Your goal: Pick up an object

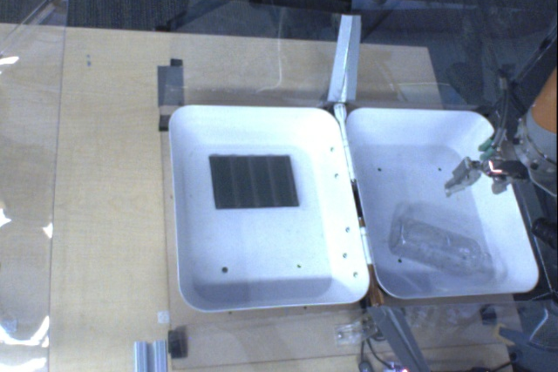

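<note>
The left bin (261,292) holds a dark ribbed rectangular pad (254,181). Just right of it, the right bin (410,126) holds a clear plastic object (438,244) near its front wall. Above that bin's right edge hangs the gripper (477,172), jaws apart, clamping nothing
</note>
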Controlling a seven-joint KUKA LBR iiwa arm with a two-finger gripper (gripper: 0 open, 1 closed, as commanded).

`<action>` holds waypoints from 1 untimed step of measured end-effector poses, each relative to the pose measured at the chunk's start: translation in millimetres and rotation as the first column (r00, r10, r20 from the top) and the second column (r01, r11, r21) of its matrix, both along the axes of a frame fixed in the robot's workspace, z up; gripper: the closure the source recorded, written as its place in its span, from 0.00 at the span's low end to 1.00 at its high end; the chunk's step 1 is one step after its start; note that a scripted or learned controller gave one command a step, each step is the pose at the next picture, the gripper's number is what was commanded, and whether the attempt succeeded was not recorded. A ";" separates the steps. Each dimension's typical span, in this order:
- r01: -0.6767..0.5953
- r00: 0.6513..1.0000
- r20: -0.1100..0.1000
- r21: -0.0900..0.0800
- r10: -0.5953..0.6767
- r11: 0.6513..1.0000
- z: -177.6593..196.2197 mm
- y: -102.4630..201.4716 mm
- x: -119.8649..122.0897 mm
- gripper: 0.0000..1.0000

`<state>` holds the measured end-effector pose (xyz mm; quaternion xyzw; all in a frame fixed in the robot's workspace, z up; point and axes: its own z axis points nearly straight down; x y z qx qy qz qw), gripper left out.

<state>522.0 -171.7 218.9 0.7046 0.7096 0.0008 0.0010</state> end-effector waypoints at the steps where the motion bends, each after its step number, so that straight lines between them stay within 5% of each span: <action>1: 0.173 0.985 0.011 0.002 -0.173 0.985 -128.9 45.4 12.4 0.00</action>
